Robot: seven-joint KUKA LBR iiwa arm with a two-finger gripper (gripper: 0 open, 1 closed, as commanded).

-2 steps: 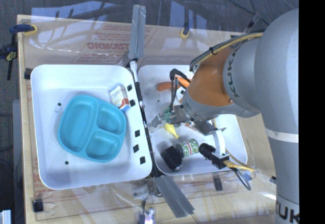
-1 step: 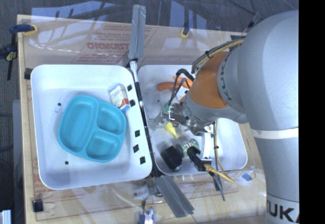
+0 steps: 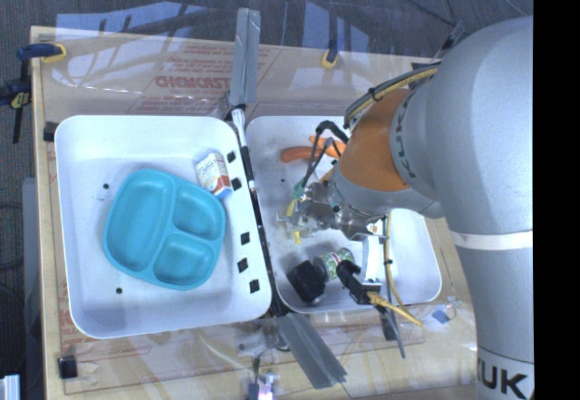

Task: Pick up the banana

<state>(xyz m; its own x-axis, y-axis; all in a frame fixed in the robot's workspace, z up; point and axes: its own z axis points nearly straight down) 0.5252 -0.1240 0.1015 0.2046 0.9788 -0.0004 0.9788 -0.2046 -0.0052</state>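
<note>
My gripper (image 3: pixel 297 219) is low in the right bin (image 3: pixel 421 276), near its left wall, under the grey arm with the orange band. A small yellow-green piece (image 3: pixel 296 200) shows just beside the gripper's upper edge; it may be the banana, but most of it is hidden by the wrist. I cannot tell whether anything sits between the gripper's tips.
An orange carrot-like item (image 3: pixel 299 154) lies at the back of the right bin. A black object (image 3: pixel 306 280) and a green-labelled can (image 3: pixel 337 262) lie near its front. The left bin (image 3: pixel 82 298) holds a blue divided plate (image 3: pixel 163 228) and a small carton (image 3: pixel 211 172).
</note>
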